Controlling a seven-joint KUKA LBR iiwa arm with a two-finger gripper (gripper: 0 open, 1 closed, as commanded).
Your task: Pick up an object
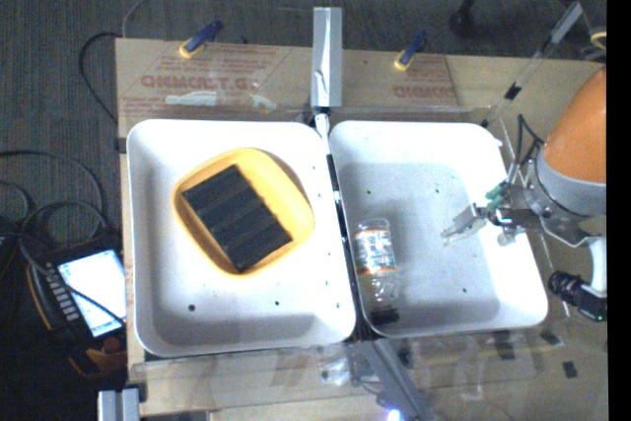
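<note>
A clear plastic bottle (375, 258) with an orange label lies in the right bin (434, 153), against its left wall and near the front. A yellow dish (284, 175) holding a black ribbed block (238, 216) rests in the left bin (158, 301). My gripper (461, 223) hangs over the right side of the right bin, to the right of the bottle and apart from it. Its fingers are open with nothing between them. The orange band of the arm (584, 138) shows at the right edge.
A metal divider post (326, 54) stands behind the seam between the bins. Two blue-and-yellow clamps (200, 37) hold the cardboard backing at the rear. Cables and a lit tablet (87, 283) lie on the floor to the left.
</note>
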